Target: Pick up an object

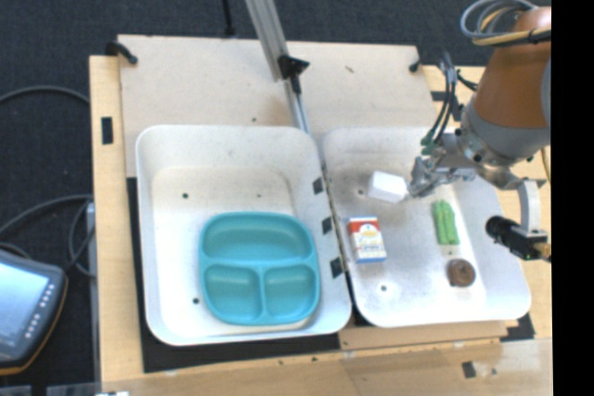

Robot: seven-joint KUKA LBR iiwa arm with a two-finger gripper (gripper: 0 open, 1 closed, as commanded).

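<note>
Left bin (158,153): 1 teal divided tray (260,267). Right bin (497,297): 4 items — small carton (367,239), white block (388,186), green bar (445,223), brown round piece (460,272). Gripper (424,179) is low over the right bin, just beside the white block. Looks like approach stage, nothing grasped. Can't tell jaw state. Next move needs the jaws straddling the block.

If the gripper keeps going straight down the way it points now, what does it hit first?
Probably the small white block, which lies right beside the gripper in the right white bin. From this slanted view depth is unclear; it could instead land on bare bin floor just next to the block.
</note>
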